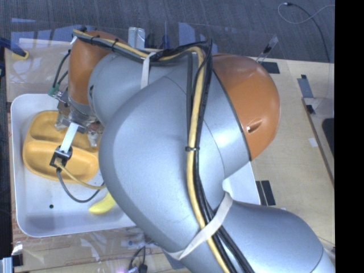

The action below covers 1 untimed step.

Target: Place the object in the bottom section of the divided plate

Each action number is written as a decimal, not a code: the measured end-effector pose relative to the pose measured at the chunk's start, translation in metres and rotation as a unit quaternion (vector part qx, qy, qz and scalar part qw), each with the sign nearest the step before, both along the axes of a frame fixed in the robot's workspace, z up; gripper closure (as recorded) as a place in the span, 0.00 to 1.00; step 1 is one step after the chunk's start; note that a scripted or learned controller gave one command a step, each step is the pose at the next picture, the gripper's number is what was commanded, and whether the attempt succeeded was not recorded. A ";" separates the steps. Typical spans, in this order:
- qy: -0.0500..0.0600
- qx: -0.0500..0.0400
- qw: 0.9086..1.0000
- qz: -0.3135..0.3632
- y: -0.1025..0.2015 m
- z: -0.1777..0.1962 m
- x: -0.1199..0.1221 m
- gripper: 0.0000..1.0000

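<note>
A yellow divided plate [37, 150] lies in the left white bin [34, 218], towards its left side. My gripper [75, 120] hangs over the plate's right part, below the orange wrist band, and the wrist hides its tip. A small yellow object [101, 206], shaped like a banana, lies on the bin floor just below and to the right of the plate, and the arm covers part of it.
The grey arm [187, 164] spans most of the view and hides the right bin and the left bin's right side. A small dark speck [51, 206] sits on the bin floor below the plate. Bare floor shows along the bin's lower left.
</note>
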<state>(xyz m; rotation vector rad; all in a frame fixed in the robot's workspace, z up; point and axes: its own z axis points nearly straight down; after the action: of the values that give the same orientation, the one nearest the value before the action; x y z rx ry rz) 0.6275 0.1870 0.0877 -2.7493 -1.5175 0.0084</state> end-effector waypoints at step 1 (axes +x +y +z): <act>0.002 -0.001 0.997 -0.071 0.011 0.038 -0.046 0.00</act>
<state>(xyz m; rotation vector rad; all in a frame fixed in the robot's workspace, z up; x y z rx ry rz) 0.5810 0.1984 0.1261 -2.8495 -1.3170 0.0154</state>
